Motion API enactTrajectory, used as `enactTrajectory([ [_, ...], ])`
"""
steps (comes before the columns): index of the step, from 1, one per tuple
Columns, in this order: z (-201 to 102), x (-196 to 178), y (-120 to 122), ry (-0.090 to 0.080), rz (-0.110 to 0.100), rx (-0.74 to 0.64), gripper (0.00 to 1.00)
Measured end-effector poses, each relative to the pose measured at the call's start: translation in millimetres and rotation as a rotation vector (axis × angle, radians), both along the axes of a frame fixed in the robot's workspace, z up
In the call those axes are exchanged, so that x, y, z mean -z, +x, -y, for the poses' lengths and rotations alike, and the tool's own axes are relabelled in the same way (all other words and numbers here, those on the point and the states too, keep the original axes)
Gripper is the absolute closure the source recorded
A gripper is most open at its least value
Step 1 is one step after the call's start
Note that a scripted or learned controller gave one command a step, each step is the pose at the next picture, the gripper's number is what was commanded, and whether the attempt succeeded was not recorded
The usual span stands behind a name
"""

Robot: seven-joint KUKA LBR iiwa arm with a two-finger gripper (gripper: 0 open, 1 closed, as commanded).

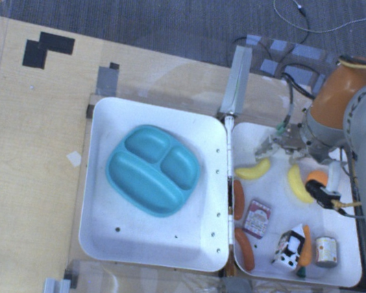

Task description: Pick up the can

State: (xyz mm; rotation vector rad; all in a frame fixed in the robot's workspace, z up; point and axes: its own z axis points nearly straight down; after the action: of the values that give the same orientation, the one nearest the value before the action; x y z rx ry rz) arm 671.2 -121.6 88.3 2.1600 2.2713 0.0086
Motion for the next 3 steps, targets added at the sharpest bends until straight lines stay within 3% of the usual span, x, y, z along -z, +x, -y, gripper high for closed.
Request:
enactTrajectory([
  [1,49,-1,0,0.000,0.001,0.146,0.00],
  [2,10,-1,-97,0.002,0.001,0.073,0.00],
  [3,10,-1,-97,0.002,0.002,0.073,0.00],
])
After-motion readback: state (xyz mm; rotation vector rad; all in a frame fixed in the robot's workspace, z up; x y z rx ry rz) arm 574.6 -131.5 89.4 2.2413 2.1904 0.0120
